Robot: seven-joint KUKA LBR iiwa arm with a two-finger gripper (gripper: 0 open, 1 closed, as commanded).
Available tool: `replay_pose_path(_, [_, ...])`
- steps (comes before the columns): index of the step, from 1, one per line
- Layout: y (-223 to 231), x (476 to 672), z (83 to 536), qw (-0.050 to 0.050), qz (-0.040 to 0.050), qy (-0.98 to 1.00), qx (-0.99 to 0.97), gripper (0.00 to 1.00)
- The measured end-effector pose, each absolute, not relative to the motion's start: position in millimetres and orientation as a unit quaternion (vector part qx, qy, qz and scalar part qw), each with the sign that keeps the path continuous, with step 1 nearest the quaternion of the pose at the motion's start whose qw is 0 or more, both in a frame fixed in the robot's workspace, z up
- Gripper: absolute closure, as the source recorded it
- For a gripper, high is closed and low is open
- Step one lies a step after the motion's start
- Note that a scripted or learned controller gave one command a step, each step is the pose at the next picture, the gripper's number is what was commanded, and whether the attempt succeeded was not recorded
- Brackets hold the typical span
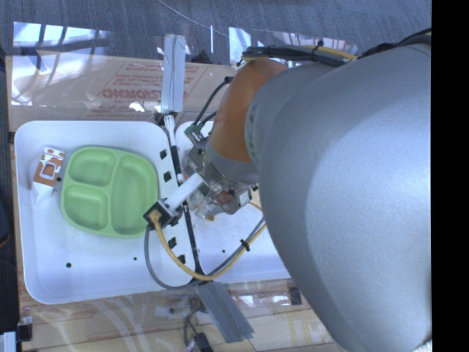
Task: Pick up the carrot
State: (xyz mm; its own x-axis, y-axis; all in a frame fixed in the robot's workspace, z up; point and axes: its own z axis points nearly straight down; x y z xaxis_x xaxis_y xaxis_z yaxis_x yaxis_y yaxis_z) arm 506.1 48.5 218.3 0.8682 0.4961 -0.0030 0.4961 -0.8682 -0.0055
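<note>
The hand [212,200] hung low over the inner edge of the right bin [227,251], just beside the divider between the 2 bins; the wrist and its cables hid it too much to tell its state or whether it touched anything. The carrot could not be made out. The left bin [44,270] held a green plate [110,191] with 3 compartments and, touching the plate's left rim, a small orange-and-white package [47,167]. Behind the bins, red lettering on a cardboard sheet [124,86] was too blurred to read.
</note>
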Motion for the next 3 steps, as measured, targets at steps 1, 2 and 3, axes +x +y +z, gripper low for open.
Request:
replay_pose_path(1, [125,535.9,93,0.002,-0.0009,-0.308,-0.951,1.0])
replay_pose_path(2, [193,588.1,175,0.002,-0.0014,-0.364,-0.931,1.0])
replay_pose_path(3, [218,569.9,165,0.001,0.0015,-0.254,-0.967,1.0])
